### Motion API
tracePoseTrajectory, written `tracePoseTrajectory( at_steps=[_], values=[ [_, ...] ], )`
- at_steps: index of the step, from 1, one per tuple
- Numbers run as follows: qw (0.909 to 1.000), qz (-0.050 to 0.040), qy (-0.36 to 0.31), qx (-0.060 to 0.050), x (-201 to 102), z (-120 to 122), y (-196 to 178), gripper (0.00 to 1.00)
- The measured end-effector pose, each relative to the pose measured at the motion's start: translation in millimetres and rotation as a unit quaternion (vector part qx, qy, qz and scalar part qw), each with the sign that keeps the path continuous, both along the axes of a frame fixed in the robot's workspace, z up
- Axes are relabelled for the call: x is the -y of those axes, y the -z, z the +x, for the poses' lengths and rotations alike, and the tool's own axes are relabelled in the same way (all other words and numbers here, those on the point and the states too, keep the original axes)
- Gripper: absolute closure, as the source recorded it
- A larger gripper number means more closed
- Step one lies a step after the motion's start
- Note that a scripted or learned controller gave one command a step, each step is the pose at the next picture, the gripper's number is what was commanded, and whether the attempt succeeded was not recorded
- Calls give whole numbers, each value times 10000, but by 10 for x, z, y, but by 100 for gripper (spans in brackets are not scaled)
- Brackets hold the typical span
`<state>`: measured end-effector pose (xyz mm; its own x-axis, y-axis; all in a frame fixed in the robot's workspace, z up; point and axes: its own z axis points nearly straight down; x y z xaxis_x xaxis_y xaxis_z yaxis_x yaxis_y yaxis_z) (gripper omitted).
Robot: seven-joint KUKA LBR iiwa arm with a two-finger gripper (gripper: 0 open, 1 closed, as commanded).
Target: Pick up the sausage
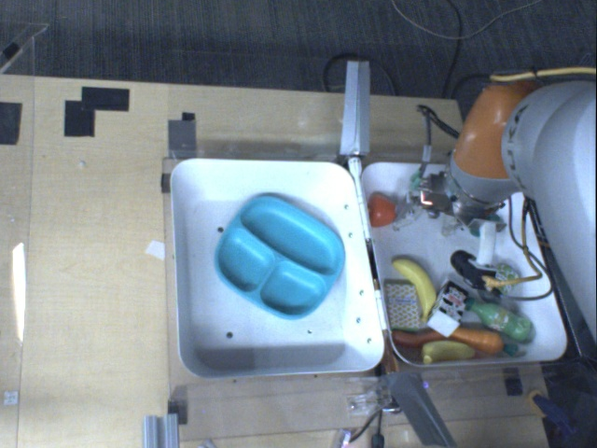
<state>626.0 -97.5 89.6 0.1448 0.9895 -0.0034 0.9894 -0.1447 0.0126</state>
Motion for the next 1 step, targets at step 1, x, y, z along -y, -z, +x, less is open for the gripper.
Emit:
tracePoseTrajectory(
  at_steps=[1],
  values=[
    [9997,19,262,-6,-121,-81,8,0]
  ],
)
